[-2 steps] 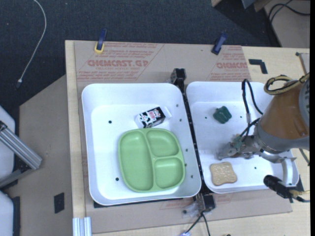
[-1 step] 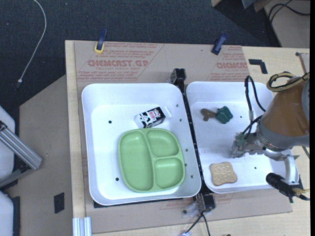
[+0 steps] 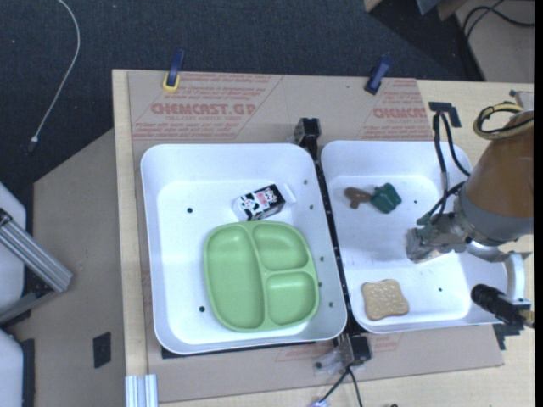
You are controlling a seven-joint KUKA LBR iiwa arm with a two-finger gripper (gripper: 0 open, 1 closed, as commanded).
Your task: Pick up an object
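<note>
Seemingly metallic tool (image 3: 427, 242) hovers beside rough, bread-shaped toast (image 3: 384, 298).

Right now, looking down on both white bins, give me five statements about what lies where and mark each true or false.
1. The light green divided plastic plate lies in the left white bin. True.
2. The small black-and-white milk carton lies on top of that plate. False: it lies on the bin floor just beyond the plate's far edge.
3. The tan slice of toy bread lies in the right white bin. True.
4. The dark green block sits in the left bin. False: it sits in the right bin, beside a small brown piece.
5. The gripper hovers over the green plate. False: it is over the right bin.
</note>
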